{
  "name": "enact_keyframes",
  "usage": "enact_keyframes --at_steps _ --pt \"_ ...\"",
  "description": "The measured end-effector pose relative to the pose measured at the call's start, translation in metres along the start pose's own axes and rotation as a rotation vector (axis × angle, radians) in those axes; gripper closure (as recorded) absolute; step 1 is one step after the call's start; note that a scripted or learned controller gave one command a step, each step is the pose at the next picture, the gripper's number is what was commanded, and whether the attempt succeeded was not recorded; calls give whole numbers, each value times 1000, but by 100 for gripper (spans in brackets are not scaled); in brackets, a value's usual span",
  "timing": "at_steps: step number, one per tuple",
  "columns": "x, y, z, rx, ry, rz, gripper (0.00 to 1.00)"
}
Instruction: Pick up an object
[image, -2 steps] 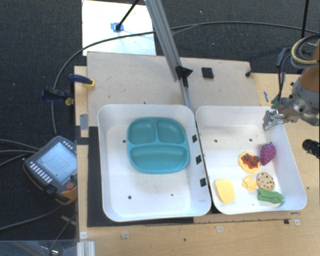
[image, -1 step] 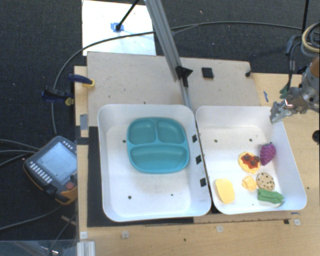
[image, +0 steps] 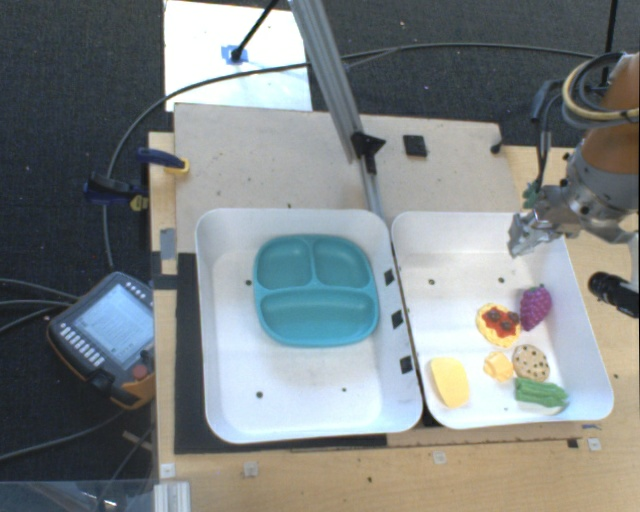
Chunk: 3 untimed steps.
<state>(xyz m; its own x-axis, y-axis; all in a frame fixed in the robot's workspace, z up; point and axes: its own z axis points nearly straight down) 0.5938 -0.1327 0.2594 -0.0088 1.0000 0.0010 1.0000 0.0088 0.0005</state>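
Six small toy foods are gathered in the lower part of the right bin, and any of them could serve as the object to be picked. A purple bunch of grapes lies just beside a round pizza piece; below these a small yellow piece and a spotted cookie are seen, with a green vegetable touching the cookie's lower edge and a yellow wedge of cheese set a little apart to the left. Being bunched together, the pieces leave little room around each, so the cheese is judged the easiest to take cleanly.

The gripper is held over the upper part of the same bin, well apart from the foods, and nothing is seen between its tips; whether it is spread or closed cannot be told at this scale. A descent toward the pile is judged to be the step not yet made.

In the left bin a teal divided plate is laid flat. A teach pendant rests beside the bench at the left.
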Motion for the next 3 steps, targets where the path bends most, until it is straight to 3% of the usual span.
enact_keyframes --at_steps 3 --pt "148 -44 -9 1 1 -1 100"
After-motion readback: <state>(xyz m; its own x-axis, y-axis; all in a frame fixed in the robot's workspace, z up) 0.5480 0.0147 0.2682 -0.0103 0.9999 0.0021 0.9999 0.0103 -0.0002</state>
